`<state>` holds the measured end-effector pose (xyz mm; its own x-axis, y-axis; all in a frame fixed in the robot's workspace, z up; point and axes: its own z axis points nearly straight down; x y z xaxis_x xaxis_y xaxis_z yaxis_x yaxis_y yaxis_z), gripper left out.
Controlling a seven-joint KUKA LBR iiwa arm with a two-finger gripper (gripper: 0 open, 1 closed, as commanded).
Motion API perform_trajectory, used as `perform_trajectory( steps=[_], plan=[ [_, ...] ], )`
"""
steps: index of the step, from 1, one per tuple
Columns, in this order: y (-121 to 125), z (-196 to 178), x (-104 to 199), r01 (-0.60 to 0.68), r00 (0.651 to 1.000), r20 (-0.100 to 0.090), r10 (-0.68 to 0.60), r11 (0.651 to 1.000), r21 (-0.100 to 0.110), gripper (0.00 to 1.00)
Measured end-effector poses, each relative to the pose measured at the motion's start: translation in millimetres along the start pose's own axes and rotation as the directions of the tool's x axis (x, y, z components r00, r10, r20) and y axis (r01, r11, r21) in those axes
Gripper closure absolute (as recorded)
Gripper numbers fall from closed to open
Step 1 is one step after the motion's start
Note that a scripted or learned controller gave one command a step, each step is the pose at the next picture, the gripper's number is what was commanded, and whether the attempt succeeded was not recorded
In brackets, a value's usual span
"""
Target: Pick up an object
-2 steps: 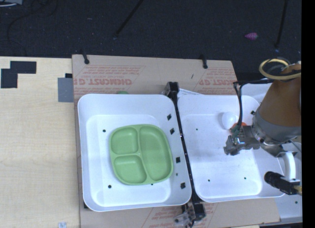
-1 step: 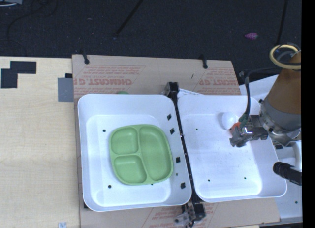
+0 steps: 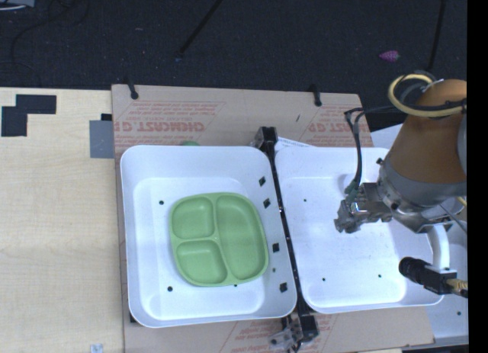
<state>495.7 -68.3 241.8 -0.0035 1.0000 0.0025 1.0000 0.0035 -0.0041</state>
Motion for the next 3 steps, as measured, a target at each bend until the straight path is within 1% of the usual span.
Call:
perform_trajectory(
  steps=[1, 2, 3],
  plan=[
    [-0.3, -6.8, 54.5, 0.002, 1.000, 0.000, -0.002, 1.000, -0.002, 1.00],
    [7.3, -9.3, 106.5, 0.002, 1.000, 0.001, -0.002, 1.000, -0.001, 1.00],
    [12.3, 5.5, 153.2, -0.001, 1.000, 0.003, 0.001, 1.000, 0.002, 1.00]
  ],
)
